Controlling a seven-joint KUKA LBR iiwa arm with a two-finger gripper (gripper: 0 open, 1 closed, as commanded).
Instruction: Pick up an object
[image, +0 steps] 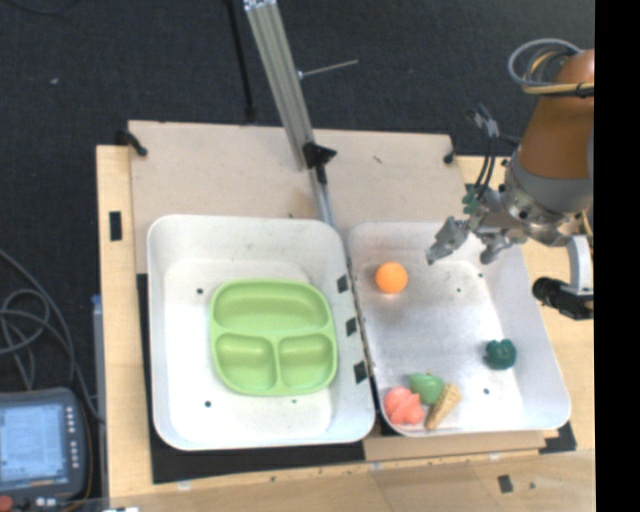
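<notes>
My claw (468, 243) is grey metal with a dull finish. Directly beneath it, the right bin (520, 330) is white moulded plastic, matt and scuffed with grey smudges. Just below-left of my claw, the orange ball (391, 277) looks smooth, with a slight sheen. Far left of my claw, the green divided tray (271, 335) is smooth plastic with a soft gloss, seated in the left bin (180, 300), which is cleaner matt white plastic. The table (400, 160) behind my claw is pale, unvarnished board, matt. Surrounding floor (100, 60) is dark, rough carpet.
</notes>
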